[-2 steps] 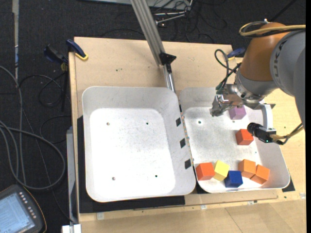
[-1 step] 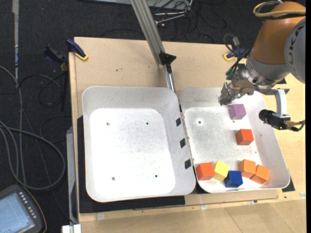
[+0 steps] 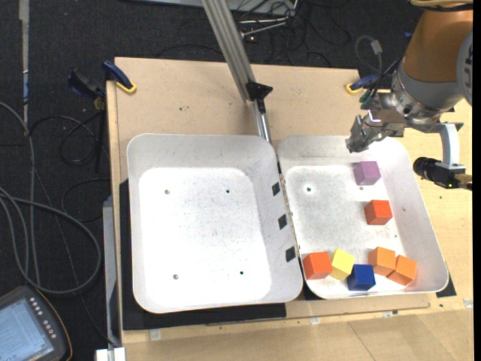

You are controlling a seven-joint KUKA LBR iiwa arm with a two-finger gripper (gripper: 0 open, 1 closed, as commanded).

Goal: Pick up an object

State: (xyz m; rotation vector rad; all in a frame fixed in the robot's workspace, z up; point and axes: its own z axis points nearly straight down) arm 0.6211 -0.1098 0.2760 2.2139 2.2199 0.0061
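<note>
Seven blocks sit in the right bin (image 3: 421,224); the left bin (image 3: 143,201) is next to it on the surface (image 3: 188,100). Purple block (image 3: 367,172) is near the bin's far edge, red-orange block (image 3: 378,211) just below it w/ a gap between. Along the near wall: orange block (image 3: 317,264), yellow block (image 3: 343,263) and blue block (image 3: 361,277) bunched close, then two more orange ones (image 3: 393,265) touching each other at the right.

The hand (image 3: 364,139) hangs over the bin's far rim, just beyond the purple block and apart from it. Nothing seen between its tips; can't tell how wide it's set, too dark and small from this angle.

Step in hand, by my read: approach, pre-grasp. No pick made yet. Nearest target is prob. the purple block, and it stands alone, so it's the easy one.

Next move calls for: shift a bit toward the near side so the hand centres over the block, line tips up w/ two flat faces, drop straight down, close, lift. Risk: the rim is close behind the block, so a tip could catch the wall or nudge the block away.
</note>
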